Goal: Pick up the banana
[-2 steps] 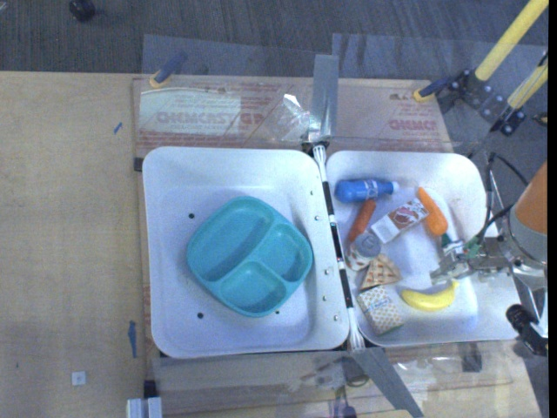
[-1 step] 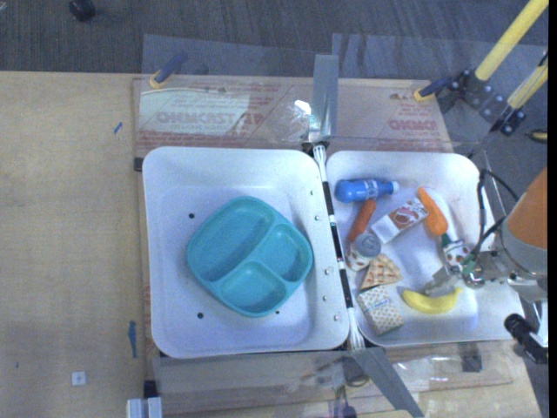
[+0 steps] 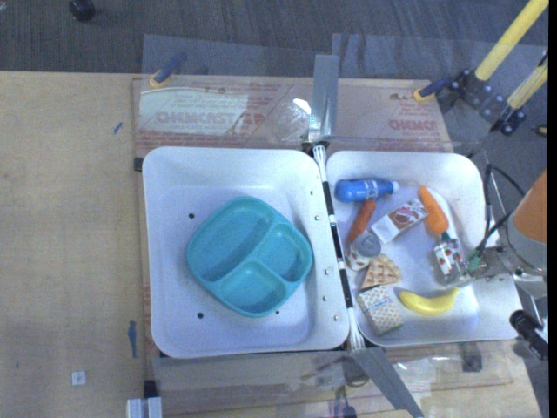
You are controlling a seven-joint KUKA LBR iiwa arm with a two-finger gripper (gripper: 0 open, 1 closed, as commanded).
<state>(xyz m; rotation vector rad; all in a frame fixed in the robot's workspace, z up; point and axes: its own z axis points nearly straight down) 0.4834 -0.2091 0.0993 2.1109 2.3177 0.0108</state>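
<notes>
Banana [image 3: 428, 300] lies flat in rt bin [image 3: 466, 177], at 5 o'clock, just beside a waffle piece [image 3: 380, 273] and small carton [image 3: 380, 309]. Gripper [image 3: 463, 266] hovers at bin's 3 o'clock edge, near banana; can't tell how its fingers stand. Teal plate [image 3: 250, 256] in left bin.

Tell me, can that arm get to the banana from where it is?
Probably yes. The banana lies uncovered near the front of the right bin, close to the arm, with nothing on top of it; only a small carton sits beside it.
</notes>
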